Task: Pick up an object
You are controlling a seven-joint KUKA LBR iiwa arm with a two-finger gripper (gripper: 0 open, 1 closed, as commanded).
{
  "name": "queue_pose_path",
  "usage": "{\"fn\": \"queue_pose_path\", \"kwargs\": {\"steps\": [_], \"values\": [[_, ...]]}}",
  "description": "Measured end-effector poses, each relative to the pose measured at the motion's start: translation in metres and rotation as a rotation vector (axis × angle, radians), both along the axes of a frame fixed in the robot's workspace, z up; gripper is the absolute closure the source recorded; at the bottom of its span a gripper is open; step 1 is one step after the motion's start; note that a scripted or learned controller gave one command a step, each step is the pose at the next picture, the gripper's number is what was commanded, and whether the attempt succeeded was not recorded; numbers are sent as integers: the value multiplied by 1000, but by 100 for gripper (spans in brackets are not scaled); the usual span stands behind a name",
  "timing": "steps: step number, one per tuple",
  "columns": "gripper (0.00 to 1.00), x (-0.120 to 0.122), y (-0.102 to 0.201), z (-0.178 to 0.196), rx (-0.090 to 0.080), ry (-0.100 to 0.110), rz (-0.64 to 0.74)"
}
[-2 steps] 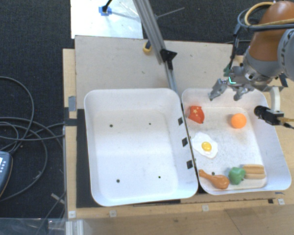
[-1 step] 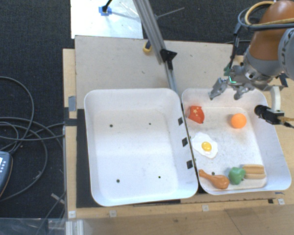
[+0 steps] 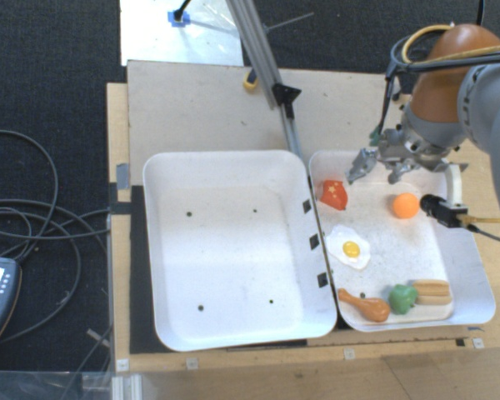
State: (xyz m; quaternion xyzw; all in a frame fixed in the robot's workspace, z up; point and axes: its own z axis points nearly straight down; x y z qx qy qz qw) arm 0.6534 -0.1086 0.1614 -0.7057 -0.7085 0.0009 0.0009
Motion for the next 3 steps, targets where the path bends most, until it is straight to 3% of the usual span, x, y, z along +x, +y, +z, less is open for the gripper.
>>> {"fn": "queue_pose_path", "kwargs": {"steps": [1, 2, 3], "values": [[0, 9, 3, -57, 0, -4, 2], [0, 13, 4, -65, 1, -10, 4], [100, 14, 4, -52, 0, -16, 7]]}}
